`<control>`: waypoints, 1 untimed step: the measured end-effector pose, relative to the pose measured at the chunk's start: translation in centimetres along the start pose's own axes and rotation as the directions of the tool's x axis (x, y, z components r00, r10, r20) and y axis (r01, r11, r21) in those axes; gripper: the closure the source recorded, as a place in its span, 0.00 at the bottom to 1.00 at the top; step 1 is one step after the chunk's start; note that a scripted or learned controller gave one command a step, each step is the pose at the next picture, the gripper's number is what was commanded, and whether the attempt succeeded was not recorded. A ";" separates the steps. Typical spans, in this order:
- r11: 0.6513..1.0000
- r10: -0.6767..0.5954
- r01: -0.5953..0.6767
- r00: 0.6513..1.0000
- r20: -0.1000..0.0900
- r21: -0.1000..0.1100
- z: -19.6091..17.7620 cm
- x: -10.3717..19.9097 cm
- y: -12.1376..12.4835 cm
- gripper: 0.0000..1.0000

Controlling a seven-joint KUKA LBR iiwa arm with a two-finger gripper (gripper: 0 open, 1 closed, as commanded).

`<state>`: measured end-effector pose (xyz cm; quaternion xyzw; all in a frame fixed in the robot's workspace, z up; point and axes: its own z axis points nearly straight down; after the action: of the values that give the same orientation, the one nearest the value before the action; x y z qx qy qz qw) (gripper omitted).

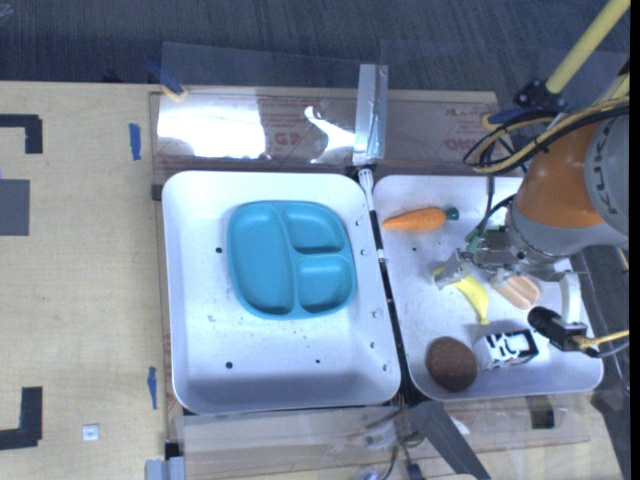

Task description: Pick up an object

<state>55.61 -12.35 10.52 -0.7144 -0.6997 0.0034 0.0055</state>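
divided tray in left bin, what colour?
Light blue; the divided tray shows plainly in the camera view, lying in the left bin.

From up here I'm looking down on a pale wooden bench (80, 298), its grain running left to right. Black tape corners (28, 133) mark its left side, with another black bracket (27, 420) lower down, and short blue tape strips (135, 141) sit near the bins' edge. Beyond the bench, dark blue-grey carpet (300, 8) fills the top. A clear plastic sheet (260, 118) stands behind the bins, catching a bright white glare from overhead light, and a grey metal post (370, 113) splits it.
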 end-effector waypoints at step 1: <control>0.991 -0.131 0.131 0.991 0.003 -0.017 1.8 -0.6 -1.5 0.00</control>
<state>54.09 -12.92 8.74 -0.6672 -0.7449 -0.0021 -0.0011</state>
